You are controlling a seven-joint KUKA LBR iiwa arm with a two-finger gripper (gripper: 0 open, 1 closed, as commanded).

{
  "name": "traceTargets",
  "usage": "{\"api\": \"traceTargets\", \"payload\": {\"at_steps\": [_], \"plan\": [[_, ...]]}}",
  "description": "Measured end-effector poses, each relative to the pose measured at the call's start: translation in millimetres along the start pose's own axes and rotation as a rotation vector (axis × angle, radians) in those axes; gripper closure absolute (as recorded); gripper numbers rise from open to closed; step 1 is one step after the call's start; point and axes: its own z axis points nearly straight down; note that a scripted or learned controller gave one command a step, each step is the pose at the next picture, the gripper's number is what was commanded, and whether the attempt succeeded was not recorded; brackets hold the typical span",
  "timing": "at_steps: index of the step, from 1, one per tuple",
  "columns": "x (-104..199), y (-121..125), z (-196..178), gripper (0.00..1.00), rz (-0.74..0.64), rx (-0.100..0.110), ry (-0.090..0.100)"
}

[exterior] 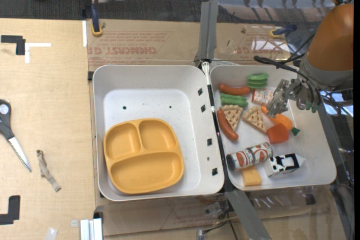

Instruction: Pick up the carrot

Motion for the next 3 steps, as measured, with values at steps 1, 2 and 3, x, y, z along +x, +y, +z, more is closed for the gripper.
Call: {"api": "traceTargets", "payload": {"at_steps": [1, 2, 3], "plan": [[103.0, -5.9, 52.8, 1.0, 0.146, 0.0, 0.003], [126.9, 20.6, -109.0, 1.0, 0.264, 0.001, 0.0], [125.0, 88.3, -108.1, 1.0, 0.496, 0.002, 0.002]]}}
